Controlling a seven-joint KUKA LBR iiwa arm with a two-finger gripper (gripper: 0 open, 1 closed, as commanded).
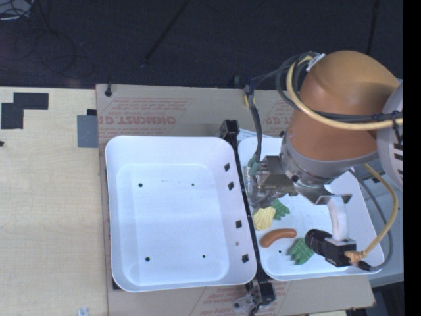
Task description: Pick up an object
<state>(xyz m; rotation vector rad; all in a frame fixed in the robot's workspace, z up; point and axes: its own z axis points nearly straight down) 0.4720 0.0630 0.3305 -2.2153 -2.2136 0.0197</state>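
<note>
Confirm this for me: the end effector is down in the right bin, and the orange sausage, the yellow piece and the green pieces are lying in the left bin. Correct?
Not quite. The camera view shows the orange sausage, the yellow piece and the green pieces lying in the right bin, not the left bin. The end effector is down in the right bin, as you said.

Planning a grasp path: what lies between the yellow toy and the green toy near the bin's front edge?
In the camera view, the orange sausage lies between the yellow toy and the green toy.
</note>
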